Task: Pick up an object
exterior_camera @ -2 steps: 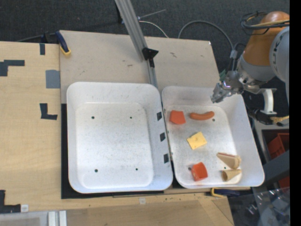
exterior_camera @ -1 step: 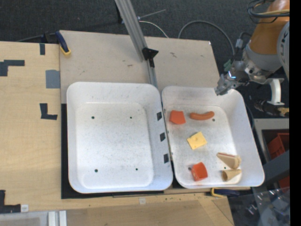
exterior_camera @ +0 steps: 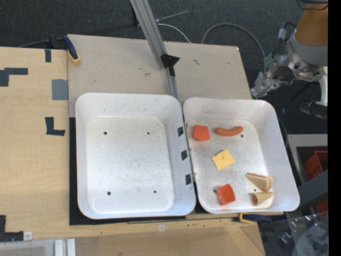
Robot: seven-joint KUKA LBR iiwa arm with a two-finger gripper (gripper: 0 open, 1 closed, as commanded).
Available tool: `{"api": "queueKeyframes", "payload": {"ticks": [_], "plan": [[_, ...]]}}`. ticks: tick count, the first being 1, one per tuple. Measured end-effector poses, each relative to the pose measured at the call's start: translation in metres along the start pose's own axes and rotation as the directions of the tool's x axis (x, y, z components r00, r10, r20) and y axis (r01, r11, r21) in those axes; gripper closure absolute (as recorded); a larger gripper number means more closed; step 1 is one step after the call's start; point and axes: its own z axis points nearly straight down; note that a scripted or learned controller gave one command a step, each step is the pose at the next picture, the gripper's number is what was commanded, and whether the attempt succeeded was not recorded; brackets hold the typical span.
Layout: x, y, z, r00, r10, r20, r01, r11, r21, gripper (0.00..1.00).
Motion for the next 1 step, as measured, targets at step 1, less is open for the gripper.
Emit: {"api": "queueKeyframes", "payload": {"ticks": [1], "plan": [[0.0591,0.0014,0.0004,1.000,-0.005,-0.003,0.005,1.000,0.006,1.00]]}}
